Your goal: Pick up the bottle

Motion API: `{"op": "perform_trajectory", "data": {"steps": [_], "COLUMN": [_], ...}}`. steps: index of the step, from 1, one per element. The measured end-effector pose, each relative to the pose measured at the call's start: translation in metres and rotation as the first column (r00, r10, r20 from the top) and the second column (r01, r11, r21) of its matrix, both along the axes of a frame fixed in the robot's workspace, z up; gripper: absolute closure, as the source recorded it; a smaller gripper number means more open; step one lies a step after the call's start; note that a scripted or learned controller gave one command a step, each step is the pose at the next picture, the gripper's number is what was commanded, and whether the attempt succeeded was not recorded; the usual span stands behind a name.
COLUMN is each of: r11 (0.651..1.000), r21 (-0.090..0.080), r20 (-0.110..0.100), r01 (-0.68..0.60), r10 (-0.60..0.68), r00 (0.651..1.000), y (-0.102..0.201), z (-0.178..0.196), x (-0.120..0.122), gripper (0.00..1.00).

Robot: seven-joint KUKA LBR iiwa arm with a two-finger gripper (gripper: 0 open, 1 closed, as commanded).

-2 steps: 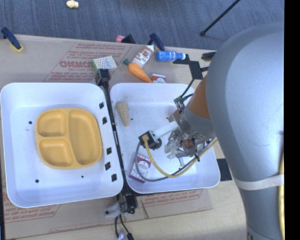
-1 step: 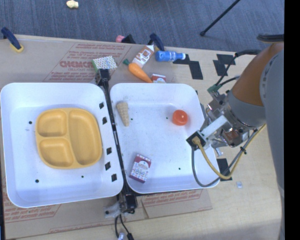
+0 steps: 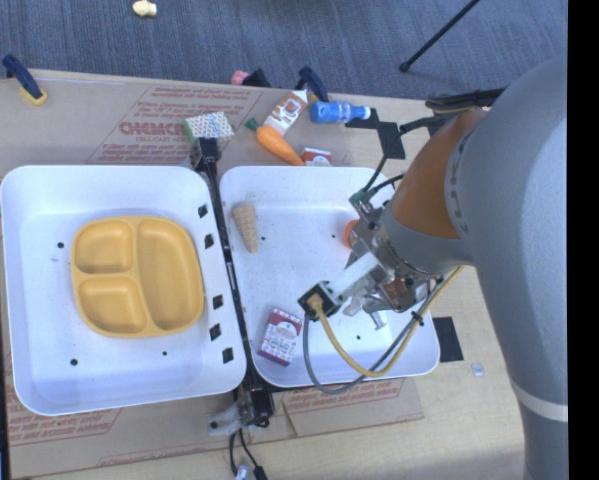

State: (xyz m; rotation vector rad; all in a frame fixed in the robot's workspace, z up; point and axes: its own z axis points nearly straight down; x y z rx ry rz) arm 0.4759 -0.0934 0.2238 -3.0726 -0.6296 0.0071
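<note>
The grey arm's pincer [image 3: 377, 293] hangs low over the right shallow white bin [image 3: 279, 193], near its right wall; whether it is apart or together cannot be told. The small white bottle with an orange label [image 3: 284, 114] lies on the cardboard-covered surface [image 3: 129, 128] behind that bin, well apart from the pincer, beside an orange toy carrot [image 3: 278, 145] and a blue bottle [image 3: 337, 113]. A tan ice-cream cone [image 3: 246, 225] and a small red-and-white carton [image 3: 280, 335] lie inside the right bin. A yellow divided plate [image 3: 137, 275] sits in the left bin [image 3: 29, 198].

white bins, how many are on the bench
2. The left bin holds a yellow divided plate. The right bin holds a cone and a small red carton, with the arm reaching over it.
</note>
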Motion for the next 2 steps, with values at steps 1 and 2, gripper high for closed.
{"op": "perform_trajectory", "data": {"steps": [1,2], "r11": [0.981,0.991], "r21": [-0.002,-0.002], "r20": [0.001,-0.002], "r01": [0.194,0.13], "r10": [-0.194,-0.13], "r00": [0.981,0.991], "y": [0.06,0.028], "z": [0.026,-0.033], "x": [0.0,-0.001], "gripper": [1.0,1.0]}}
